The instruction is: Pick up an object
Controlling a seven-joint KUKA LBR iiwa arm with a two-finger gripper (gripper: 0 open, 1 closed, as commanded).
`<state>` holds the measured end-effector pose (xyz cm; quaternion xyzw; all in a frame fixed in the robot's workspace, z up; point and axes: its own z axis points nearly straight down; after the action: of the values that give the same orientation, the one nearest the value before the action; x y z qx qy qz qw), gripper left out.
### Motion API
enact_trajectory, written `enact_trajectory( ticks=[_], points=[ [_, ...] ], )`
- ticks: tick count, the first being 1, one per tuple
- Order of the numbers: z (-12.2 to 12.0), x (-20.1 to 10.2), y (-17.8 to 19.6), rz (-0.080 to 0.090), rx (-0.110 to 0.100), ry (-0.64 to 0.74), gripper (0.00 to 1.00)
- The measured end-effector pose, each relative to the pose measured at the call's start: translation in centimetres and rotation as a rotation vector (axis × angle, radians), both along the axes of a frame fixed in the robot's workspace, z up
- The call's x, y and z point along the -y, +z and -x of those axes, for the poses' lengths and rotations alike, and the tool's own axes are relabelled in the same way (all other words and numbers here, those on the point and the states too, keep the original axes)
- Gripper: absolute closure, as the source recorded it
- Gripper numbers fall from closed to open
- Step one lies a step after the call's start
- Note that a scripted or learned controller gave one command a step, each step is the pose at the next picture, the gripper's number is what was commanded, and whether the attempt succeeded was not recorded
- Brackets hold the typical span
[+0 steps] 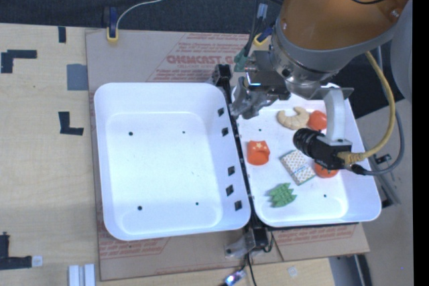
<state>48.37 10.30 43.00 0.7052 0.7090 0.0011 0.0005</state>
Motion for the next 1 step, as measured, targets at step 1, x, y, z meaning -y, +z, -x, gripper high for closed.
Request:
enact_trajectory(
  ticks=[1],
  points=[
    [0.02,-5.23,2.48,0.000,-0.001,0.001,1.00]
  ],
)
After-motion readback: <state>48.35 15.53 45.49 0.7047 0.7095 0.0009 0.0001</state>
